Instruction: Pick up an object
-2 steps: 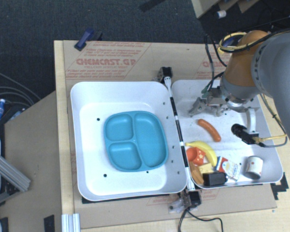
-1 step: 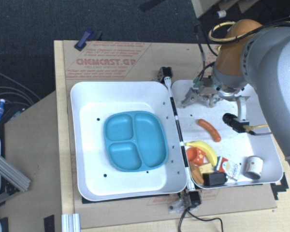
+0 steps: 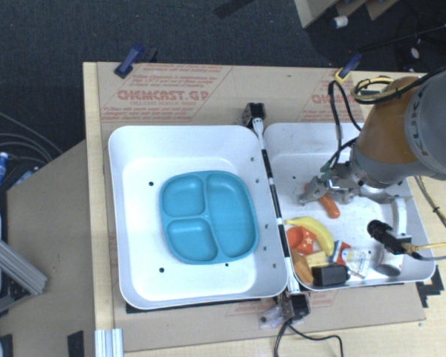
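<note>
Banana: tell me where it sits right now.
The banana lies in the right bin, near its front left corner, just below the carrot and beside the strawberry.

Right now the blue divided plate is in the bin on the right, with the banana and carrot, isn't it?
Not quite. The camera view shows the blue divided plate in the left bin. The banana and carrot lie in the right bin.

Open floor around blue divided plate (image 3: 208, 216) in left bin (image 3: 126, 155), right bin's (image 3: 297, 136) near end crowded with banana (image 3: 316, 230), small items
</note>
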`<state>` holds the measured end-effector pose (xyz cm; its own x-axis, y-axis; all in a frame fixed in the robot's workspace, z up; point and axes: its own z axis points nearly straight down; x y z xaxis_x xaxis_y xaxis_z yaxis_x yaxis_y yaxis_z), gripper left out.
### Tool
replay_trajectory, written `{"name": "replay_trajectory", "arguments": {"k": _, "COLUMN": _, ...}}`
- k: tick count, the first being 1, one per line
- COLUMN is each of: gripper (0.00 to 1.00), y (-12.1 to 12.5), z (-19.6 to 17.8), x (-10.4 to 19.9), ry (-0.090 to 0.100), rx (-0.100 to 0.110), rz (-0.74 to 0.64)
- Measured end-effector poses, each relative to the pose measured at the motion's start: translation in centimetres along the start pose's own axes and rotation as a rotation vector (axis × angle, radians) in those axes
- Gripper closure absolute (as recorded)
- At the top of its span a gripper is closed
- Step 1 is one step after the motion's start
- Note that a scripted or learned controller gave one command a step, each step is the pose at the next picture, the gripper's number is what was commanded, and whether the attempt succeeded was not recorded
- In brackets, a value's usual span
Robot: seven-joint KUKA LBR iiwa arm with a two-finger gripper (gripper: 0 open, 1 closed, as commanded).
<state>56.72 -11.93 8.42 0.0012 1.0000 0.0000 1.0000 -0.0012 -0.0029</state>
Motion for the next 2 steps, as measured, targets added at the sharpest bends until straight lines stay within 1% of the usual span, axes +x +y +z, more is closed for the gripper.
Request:
{"name": "replay_trajectory", "arguments": {"k": 1, "gripper": 1.0, "y": 0.1, "z": -1.0, "x": 0.1, "ry": 0.001, "rx": -0.002, "rz": 0.0}}
{"name": "replay_trajectory", "arguments": {"k": 2, "gripper": 1.0, "y": -2.5, "z": -12.3, "x": 5.6, "ry": 0.0, "rx": -0.004, "rz": -0.002}}
